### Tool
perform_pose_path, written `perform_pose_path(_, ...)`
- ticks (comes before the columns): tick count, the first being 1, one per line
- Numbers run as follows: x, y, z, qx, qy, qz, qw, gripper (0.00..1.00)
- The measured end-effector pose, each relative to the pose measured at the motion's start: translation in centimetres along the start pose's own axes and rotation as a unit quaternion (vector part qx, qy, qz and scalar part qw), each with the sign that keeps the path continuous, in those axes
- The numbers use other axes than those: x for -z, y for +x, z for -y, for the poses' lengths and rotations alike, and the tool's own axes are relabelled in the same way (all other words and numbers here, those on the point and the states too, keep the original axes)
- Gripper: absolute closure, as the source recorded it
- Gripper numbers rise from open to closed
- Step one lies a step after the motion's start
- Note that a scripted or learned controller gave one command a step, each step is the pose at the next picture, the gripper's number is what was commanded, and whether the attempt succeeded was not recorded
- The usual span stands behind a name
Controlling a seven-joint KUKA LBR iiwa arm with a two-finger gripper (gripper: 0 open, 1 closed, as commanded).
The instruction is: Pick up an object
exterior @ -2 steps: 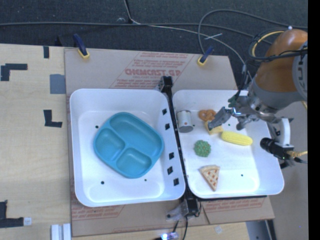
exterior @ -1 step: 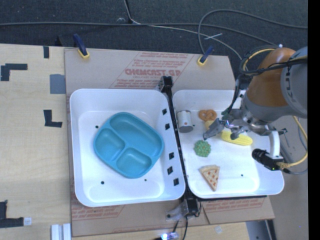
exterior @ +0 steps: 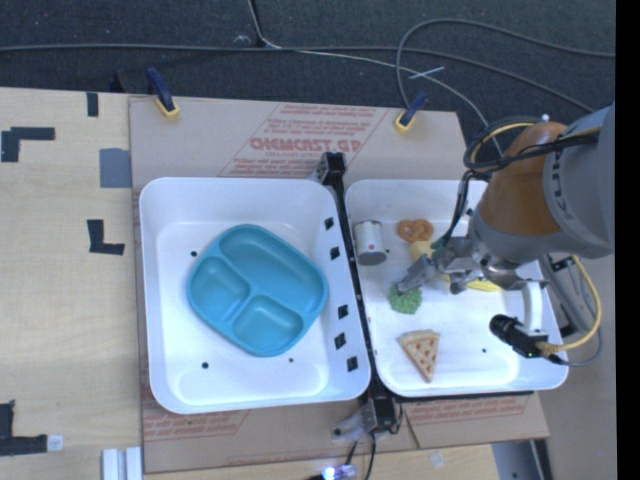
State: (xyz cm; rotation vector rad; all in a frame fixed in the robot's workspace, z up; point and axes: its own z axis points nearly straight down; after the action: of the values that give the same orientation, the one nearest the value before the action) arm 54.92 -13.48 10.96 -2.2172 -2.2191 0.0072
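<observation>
The right bin (exterior: 500, 373) holds a small grey can (exterior: 369, 241), an orange pretzel-like piece (exterior: 414, 230), a green broccoli piece (exterior: 405, 301) and a pizza slice (exterior: 421, 353). A yellow item (exterior: 486, 287) pokes out from under the arm. My gripper (exterior: 422, 272) reaches in from the right and hangs low over the bin's middle. Its tip is just above and to the right of the broccoli, touching it or nearly so. The arm's grey wrist and orange band (exterior: 520, 203) cover the bin's upper right part.
A blue divided plate (exterior: 258, 288) lies in the left bin (exterior: 165, 208). A black divider with clips (exterior: 345, 268) runs between the bins. Cables loop behind the bins and beside the arm at the right.
</observation>
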Motion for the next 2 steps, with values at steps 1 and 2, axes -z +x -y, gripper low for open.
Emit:
perform_pose_path(1,1.2,0.1,-0.1,0.001,-0.002,0.000,1.0000,1.00)
perform_pose_path(2,5.4,0.2,-0.2,0.000,-0.005,0.000,1.0000,1.00)
